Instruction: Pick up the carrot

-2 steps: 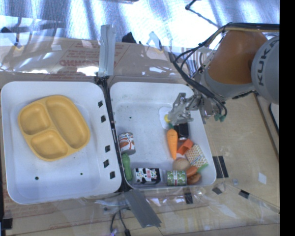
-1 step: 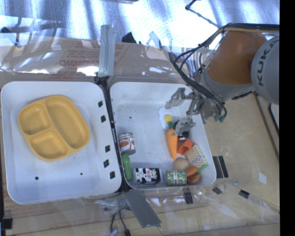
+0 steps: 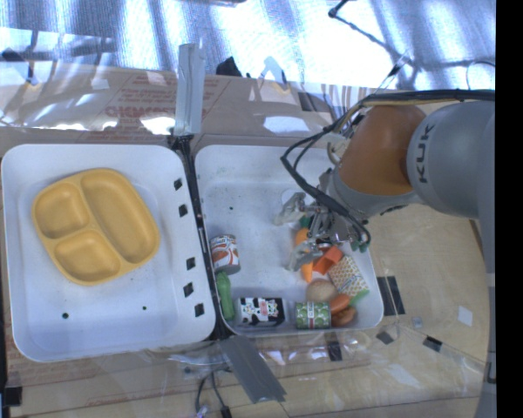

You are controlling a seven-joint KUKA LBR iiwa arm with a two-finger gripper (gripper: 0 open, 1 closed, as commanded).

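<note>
A grey robot arm reaches in from the right, its orange-banded wrist bent down so the gripper (image 3: 307, 233) hangs low over the right-hand bin (image 3: 244, 181). Whether it is apart or together cannot be told amid the cables. The carrot (image 3: 321, 264) lies just beneath it, crowded against a potato (image 3: 319, 291), a small can (image 3: 312, 315) and other toy food. A clean grasp likely calls for straddling the carrot's narrow width, clear of its neighbours.
</note>
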